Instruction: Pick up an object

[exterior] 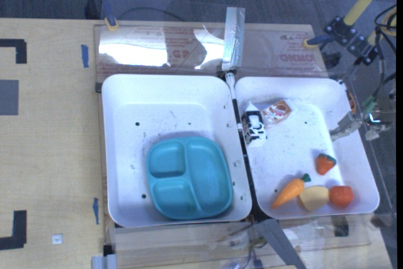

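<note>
Left bin (119, 135): blue tray (189, 178). Right bin (296, 94): carrot (288, 192), strawberry (325, 163), tomato (341, 196), carton (264, 118). Gripper (352, 124) at right rim; grip state unclear.

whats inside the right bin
The right bin holds a small printed carton near its left wall, and a strawberry, carrot, pale yellow piece and tomato at the front. Anything beneath them is covered.

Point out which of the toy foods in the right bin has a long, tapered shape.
The toy carrot, orange with a green top, lying at the left of the cluster. The strawberry, tomato and pale yellow piece beside it are all short and rounded.
</note>
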